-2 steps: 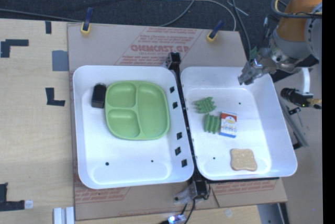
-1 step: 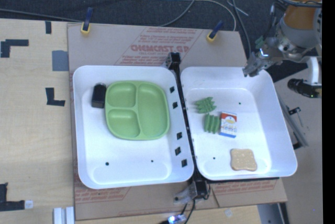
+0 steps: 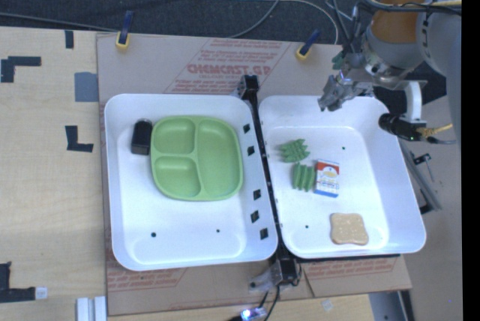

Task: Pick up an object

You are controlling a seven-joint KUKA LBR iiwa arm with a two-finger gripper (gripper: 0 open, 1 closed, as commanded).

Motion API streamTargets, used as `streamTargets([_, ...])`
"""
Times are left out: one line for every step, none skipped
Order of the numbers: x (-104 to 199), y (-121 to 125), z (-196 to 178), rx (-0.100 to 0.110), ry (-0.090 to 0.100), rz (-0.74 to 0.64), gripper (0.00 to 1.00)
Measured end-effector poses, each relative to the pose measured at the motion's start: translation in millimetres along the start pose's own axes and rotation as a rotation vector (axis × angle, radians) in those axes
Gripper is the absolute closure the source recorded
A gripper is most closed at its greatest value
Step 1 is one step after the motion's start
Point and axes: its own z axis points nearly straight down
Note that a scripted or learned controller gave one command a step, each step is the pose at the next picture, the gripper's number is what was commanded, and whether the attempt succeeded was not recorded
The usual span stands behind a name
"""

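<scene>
Toast (image 3: 349,229) nearest me, right bin (image 3: 390,233) at 5 o'clock. My gripper (image 3: 331,101) hovers at bin's 12 o'clock, holding nothing; finger spread, can't tell.

Green beans (image 3: 298,163), box (image 3: 327,178), toast (image 3: 349,229), right bin (image 3: 390,162).

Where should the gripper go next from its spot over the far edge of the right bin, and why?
Probably toward the near side and down, to the green bean pieces. The gripper hangs over the right bin near its far rim with nothing seen between its fingers, and the beans are the closest pickable thing, with the small box and toast slice lying farther off.
</scene>
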Motion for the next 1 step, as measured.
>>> streamTargets([52.3, 2.2, 11.1, 0.001, 0.0, 0.001, 1.0])
